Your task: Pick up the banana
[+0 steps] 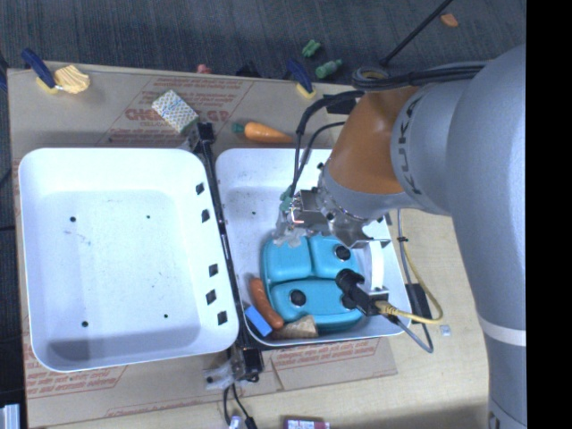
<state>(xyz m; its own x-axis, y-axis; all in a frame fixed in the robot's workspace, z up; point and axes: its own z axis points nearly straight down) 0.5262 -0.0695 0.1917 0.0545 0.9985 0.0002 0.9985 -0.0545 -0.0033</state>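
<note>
Your counter (pixel 116 119) is brown printed cardboard on a dark floor, with two white bins side by side: the left bin (pixel 36 239) and the right bin (pixel 246 172). An orange carrot (pixel 264 133) lies on the counter behind the right bin. Where the banana lies, or which way it points, I cannot tell. Your tool (pixel 297 216) sits low in the right bin, at the far edge of a turquoise toy (pixel 308 280); apart or together, I cannot tell.

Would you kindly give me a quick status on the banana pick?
Claw low in right bin, over blue container. Banana not identifiable. Toy hot dog wedged beside the container.
</note>
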